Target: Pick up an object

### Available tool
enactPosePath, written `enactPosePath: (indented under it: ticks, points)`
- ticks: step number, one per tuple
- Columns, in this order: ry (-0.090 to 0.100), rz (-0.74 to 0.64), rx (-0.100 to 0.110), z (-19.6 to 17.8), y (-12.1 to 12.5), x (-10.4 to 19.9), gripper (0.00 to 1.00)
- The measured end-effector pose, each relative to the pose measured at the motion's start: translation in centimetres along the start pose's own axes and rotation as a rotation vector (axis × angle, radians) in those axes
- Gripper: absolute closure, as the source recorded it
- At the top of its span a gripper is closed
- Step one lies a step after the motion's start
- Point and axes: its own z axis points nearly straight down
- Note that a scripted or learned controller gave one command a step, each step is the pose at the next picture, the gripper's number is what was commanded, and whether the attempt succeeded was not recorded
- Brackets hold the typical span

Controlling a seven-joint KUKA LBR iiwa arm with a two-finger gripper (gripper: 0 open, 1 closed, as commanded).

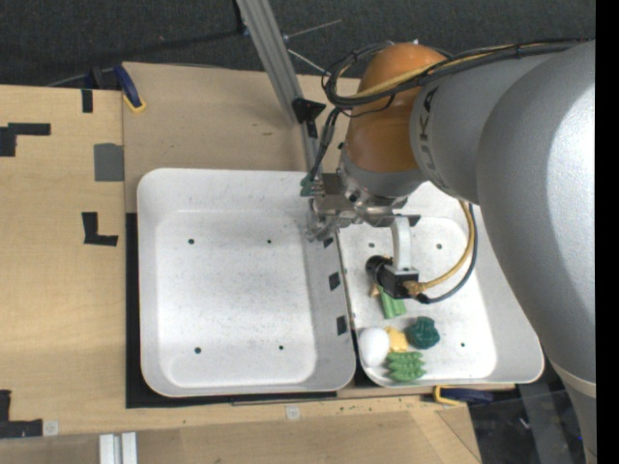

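Note:
My gripper [321, 222] hangs over the ridge between the two bins, at the upper left of the right bin [484, 356]. Nothing shows between its tips. Several small objects lie clustered at the near left corner of the right bin: a white ball [372, 342], a yellow piece [397, 338], a dark teal lump [423, 333] and a light green bumpy piece [406, 365]. A green stick [391, 305] lies just above them. The gripper is well above this cluster, toward the far side of the bin.
The left bin [164, 288] stands beside the right one, sharing a grey ridge [334, 317]. A slanted metal bar [276, 51] rises behind the bins. The big grey arm [522, 162] covers much of the right bin.

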Motion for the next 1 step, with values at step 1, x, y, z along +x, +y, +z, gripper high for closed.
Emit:
enactPosePath:
  ticks: [1]
  points:
    - [0.0,0.001,-0.001,-1.32,-2.78,3.49,1.0]
